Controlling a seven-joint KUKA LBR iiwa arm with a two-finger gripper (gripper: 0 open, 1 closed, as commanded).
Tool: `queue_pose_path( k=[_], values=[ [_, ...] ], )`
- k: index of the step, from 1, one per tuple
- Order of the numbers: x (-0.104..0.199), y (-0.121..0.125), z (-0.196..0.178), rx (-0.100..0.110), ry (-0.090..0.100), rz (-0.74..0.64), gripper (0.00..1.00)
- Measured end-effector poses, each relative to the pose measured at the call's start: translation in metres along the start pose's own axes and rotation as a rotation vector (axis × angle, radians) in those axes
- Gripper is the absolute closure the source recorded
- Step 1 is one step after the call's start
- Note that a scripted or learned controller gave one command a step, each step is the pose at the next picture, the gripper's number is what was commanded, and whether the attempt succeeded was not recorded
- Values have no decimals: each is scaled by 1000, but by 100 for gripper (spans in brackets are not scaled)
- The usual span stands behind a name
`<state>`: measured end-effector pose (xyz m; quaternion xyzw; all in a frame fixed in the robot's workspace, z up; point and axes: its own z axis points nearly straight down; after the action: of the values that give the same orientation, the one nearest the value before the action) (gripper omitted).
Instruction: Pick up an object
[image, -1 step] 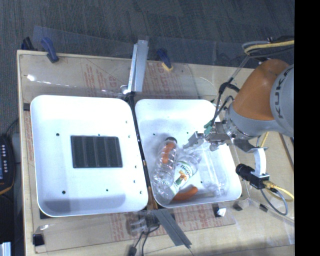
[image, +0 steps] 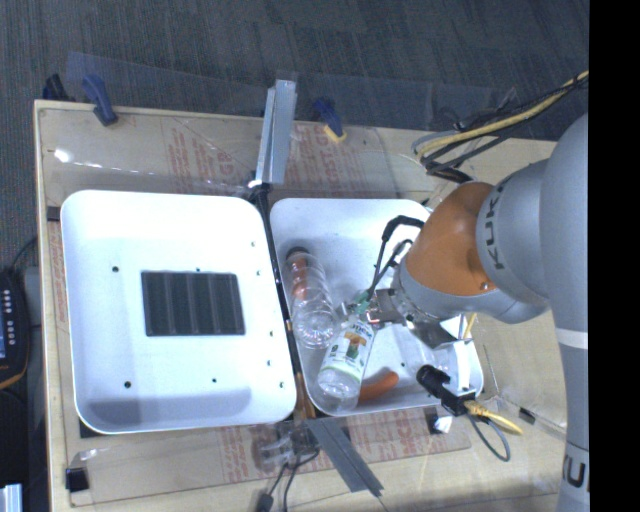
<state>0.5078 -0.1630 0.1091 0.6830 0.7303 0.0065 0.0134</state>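
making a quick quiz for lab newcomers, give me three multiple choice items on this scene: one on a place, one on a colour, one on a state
1. Where do the clear plastic bottles lie?
A. left bin
B. right bin
C. on the bench outside the bins

2. What colour is the band above the arm's wrist?
A. orange
B. blue
C. green

3. How does the labelled bottle rest?
A. upright
B. on its side
C. hanging from the arm

Answers: 1 B, both lie inside the right bin. 2 A, the band is orange against the grey arm. 3 B, it lies lengthwise on the bin floor beside an orange object.
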Motion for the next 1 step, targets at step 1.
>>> queue_pose_path(
  k=[1],
  values=[
    [42,27,-106,28,10,3,0]
  ],
)
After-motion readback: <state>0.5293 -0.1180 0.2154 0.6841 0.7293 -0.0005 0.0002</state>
